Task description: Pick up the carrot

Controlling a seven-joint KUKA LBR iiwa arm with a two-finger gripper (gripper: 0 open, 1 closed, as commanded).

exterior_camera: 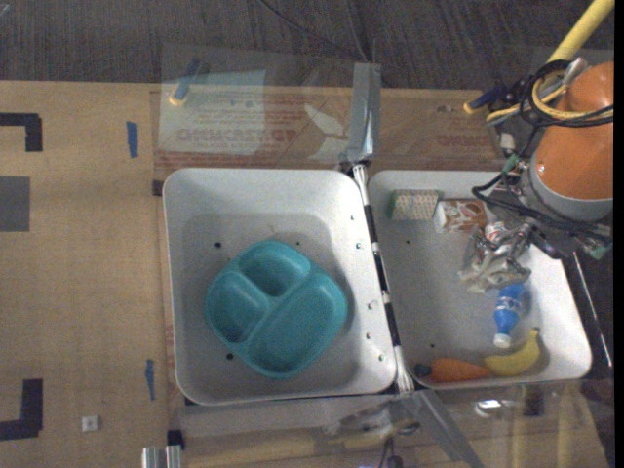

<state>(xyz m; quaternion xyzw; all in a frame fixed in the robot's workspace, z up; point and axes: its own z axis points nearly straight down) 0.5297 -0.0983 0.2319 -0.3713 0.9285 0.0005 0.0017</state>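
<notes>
Orange carrot (459, 370) with a dark green end lying flat at the near edge of the right shallow white bin (429, 291), tip touching a curved yellow banana (517, 355). Blue-and-white small bottle (507, 312) just above the banana. Grey arm's metal gripper (495, 254) over the bin's upper right, well apart from the carrot; jaws' spread impossible to tell. Teal three-compartment plastic plate (276, 307) in the left white bin (195, 213) on the cardboard-covered counter (78, 281).
</notes>
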